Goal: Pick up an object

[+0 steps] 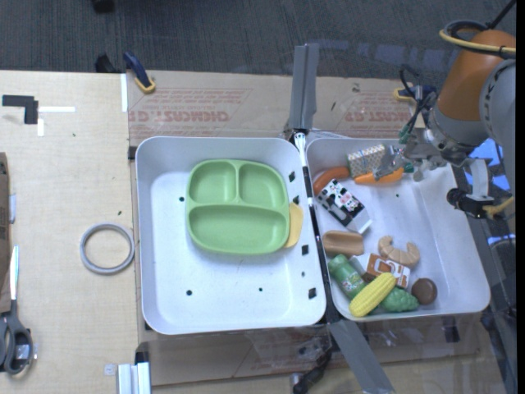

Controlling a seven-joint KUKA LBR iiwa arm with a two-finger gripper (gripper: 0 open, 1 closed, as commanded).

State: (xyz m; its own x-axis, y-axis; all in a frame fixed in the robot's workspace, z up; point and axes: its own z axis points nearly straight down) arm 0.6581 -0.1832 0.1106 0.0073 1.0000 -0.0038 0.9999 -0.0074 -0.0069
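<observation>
Pincer: we see the gripper (399, 161) low over the far end of the right bin (459, 253), under the orange-banded arm (476, 80); its tips blur into clutter, so we cannot tell its state.
Hard to make out: a silvery grey block (366, 159) sits just left of the pincer, and an orange carrot-like piece (379, 176) lies just beneath it; whether either one touches the pincer we cannot say.
Half hidden: an orange-red item (326, 176) further left is partly tucked behind the black-and-white cow-patterned box (340, 203).
Right bin, nearer us than the pincer: a brown sausage-like roll (343, 241), a tan pretzel shape (399, 251), a small orange carton (387, 268), a green bottle (345, 274), a yellow corn cob (372, 294), a green leafy piece (400, 300), a brown ball (424, 290).
Left bin (164, 286), well left of the pincer: a green divided plate (238, 206), with a yellow piece (294, 225) poking out from under its right edge, mostly covered.
Bench, far left: a grey ring (107, 247); scissors (15, 341) cut off by the frame edge.
</observation>
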